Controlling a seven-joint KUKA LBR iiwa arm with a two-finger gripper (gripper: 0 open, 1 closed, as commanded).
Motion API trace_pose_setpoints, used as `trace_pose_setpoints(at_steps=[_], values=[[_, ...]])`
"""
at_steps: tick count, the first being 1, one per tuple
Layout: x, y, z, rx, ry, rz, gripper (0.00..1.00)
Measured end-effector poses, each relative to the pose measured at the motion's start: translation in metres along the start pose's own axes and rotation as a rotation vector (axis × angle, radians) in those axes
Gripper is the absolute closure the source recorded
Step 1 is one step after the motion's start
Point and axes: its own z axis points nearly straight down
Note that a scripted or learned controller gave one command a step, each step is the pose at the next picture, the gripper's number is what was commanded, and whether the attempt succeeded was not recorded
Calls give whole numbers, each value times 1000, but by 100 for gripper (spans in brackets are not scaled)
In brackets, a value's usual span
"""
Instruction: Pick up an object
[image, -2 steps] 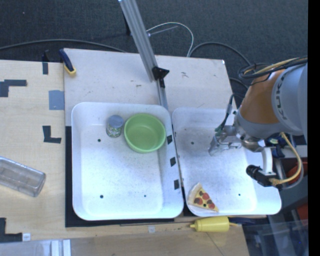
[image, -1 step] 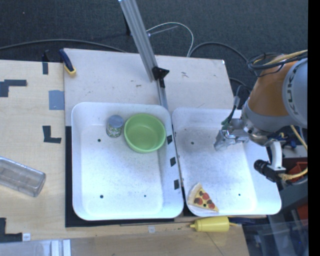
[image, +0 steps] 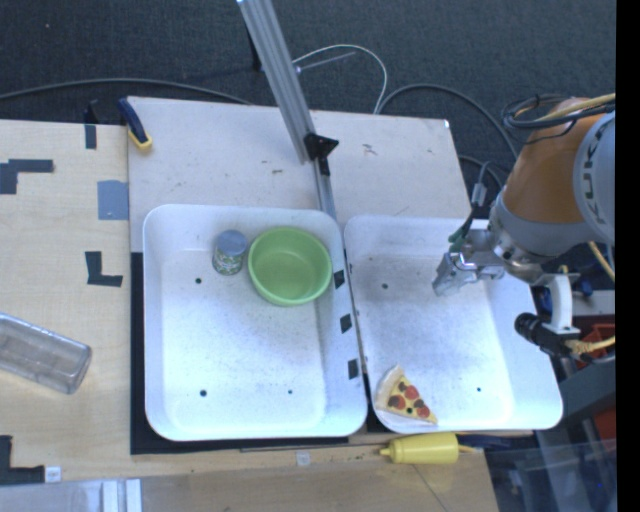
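Looking down on the bench, we find two shallow white bins side by side. The left bin (image: 170, 400) holds a green bowl (image: 290, 265) near its far right corner, with a small grey-lidded jar (image: 229, 252) just beside the bowl on its left. The bowl sits close to the rim shared with the right bin; the near half of the left bin floor is open.

The right bin (image: 500, 400) holds a pizza slice toy (image: 404, 395) in its near left corner, its tip against the left wall and its crust close to the near rim. A yellow bottle (image: 422, 449) lies on its side outside that rim, on the bench edge.

We see the gripper (image: 447, 277) over the far part of the right bin, well apart from the pizza slice. Nothing shows between its fingers; we cannot tell whether they stand apart or together. Open bin floor lies between the gripper and the slice. The arm (image: 555, 190) enters over the right bin's far right corner.

A clear plastic cup (image: 40, 352) lies on the wooden bench, well left of the bins.
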Motion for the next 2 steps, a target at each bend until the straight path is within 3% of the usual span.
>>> trace_pose_setpoints(at_steps=[2], values=[[86, 23, -12, 2, 1, -6, 100]])
